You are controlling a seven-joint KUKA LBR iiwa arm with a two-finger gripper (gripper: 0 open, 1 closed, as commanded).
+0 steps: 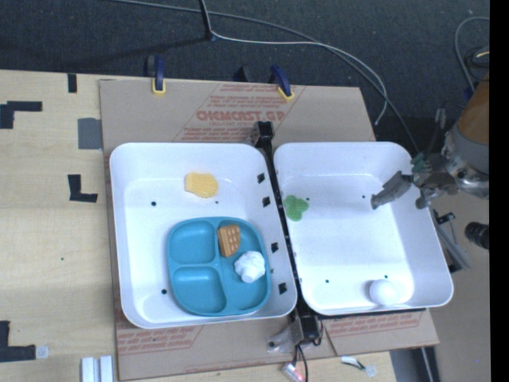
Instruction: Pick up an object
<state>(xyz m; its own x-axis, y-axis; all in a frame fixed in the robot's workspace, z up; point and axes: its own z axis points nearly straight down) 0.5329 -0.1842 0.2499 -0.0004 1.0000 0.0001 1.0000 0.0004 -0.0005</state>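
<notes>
In the right bin (350,165), a small green object (296,207) lies against the left wall and a white ball (386,291) rests near the front edge. My gripper (406,196) hangs over the bin's right rim, well away from both. Its two dark fingers are spread open with nothing between them. In the left bin (135,173), a yellow lump (201,185) lies on the floor behind a blue divided tray (191,249). The tray holds a brown waffle-like piece (229,239) and a white crumpled object (250,267).
Both bins sit on a cardboard sheet (231,114) held by two clamps at the back. A dark divider strip (278,213) runs between the bins. A cable (318,46) crosses the dark floor behind. The arm's wrist (477,146) stands at the right edge.
</notes>
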